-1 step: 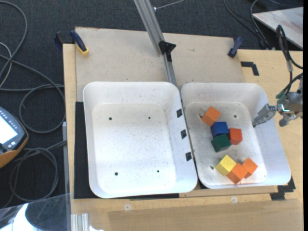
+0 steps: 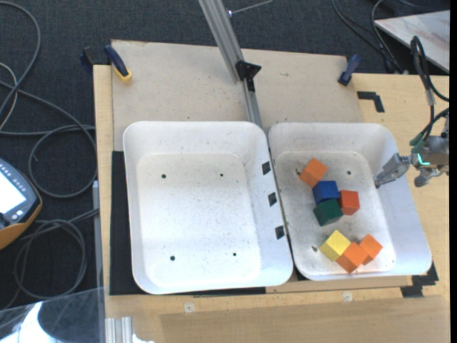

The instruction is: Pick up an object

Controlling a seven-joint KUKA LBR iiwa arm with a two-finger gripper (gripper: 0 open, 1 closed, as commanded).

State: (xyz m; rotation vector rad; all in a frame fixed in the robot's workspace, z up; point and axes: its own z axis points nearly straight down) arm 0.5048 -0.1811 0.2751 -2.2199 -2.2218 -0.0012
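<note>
At the right rim of the right bin: the end effector (image 2: 401,168) is hanging over the bin's right wall, reaching in from the right edge of the camera view.

End effector state: two grey fingers are showing as splayed apart, with nothing between them, so I am reading it as open and carrying nothing.

Right bin (image 2: 400,224): it is holding all six blocks, clustered in the middle and lower part of its floor.

Upper group: an orange block (image 2: 313,171) is sitting highest; below it a blue block (image 2: 326,191) is touching a green block (image 2: 328,211), and a red block (image 2: 349,202) is lying just beside those two on their right.

Lower group: a yellow block (image 2: 335,245) is touching a second orange block (image 2: 350,258), with a third orange block (image 2: 370,247) pressed against that one's right side.

Left bin (image 2: 136,213): it is sitting side by side with the right one on the table (image 2: 178,77).

Deciding relation: every block is lying to the left of the end effector in the view, further into the bin. The red block is looking like the nearest, left and slightly lower; it also has a free right face.

Long axis: the blocks are roughly cubic, so none is offering a preferred direction.

Judgement: the next move is calling for travel leftwards off the rim, then a descent.
</note>
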